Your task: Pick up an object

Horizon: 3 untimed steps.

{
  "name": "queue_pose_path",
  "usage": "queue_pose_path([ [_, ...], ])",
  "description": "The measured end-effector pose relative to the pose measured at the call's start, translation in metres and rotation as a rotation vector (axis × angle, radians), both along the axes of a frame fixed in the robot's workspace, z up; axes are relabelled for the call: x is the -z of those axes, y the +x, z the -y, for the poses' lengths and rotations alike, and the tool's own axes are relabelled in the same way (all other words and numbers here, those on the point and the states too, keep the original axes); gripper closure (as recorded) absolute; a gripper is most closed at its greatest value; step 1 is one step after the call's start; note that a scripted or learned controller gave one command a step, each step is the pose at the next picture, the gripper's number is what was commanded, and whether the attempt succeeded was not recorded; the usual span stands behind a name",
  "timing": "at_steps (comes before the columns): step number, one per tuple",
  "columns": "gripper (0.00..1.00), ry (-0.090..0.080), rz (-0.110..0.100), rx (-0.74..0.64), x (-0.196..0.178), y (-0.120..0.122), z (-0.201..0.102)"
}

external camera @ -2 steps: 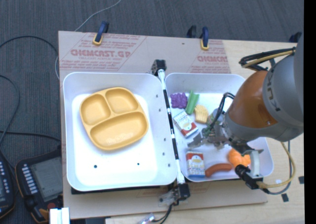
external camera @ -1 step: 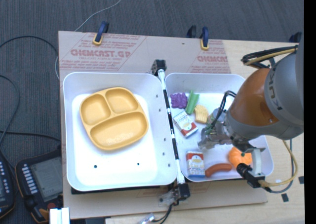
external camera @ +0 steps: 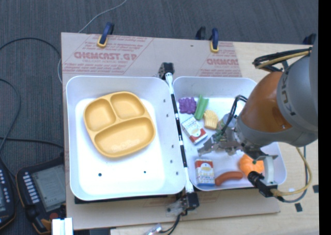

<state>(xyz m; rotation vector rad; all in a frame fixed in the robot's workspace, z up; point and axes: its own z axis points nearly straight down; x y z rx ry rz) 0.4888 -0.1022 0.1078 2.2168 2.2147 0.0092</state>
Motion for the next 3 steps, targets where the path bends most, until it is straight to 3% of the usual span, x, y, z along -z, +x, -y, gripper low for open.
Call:
queue_pose_path([
  [1,0.0,-0.002,-0.005,0.002,0.02,-0.004,-0.006],
  [2,1.0,0.0,-0.001,0.001,0.01,-0.002,-0.007],
  [3,0.0,0.0,-0.001,0.001,0.01,-0.002,-0.007],
])
